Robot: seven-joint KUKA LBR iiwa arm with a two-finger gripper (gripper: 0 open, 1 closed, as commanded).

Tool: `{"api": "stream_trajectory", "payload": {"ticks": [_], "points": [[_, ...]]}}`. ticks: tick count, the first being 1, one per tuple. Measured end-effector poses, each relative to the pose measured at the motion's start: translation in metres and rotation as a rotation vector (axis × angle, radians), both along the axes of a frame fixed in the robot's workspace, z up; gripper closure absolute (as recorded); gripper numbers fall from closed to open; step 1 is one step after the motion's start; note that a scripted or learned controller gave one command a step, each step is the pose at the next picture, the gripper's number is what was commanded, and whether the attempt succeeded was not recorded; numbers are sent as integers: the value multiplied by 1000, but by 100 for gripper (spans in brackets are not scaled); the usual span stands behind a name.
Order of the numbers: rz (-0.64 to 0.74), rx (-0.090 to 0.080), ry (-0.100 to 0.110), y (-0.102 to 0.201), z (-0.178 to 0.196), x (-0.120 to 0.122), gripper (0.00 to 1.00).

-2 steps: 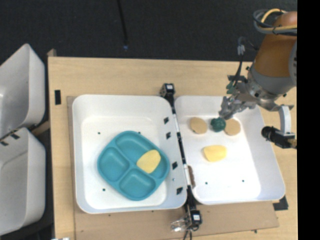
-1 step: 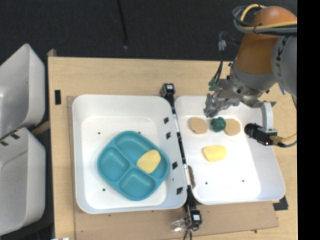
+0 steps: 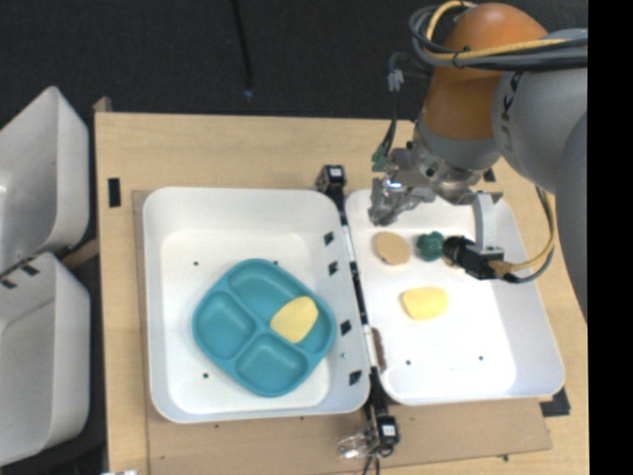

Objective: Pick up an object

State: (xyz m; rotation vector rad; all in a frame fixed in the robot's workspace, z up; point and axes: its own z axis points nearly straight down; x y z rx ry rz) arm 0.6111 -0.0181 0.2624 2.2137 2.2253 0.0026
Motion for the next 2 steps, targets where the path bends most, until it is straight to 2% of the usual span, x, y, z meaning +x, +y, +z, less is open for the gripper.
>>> {"api": "stream_trajectory", "payload": {"ticks": [2], "points": [[1,1,2,93,-6,-6,100]]}}
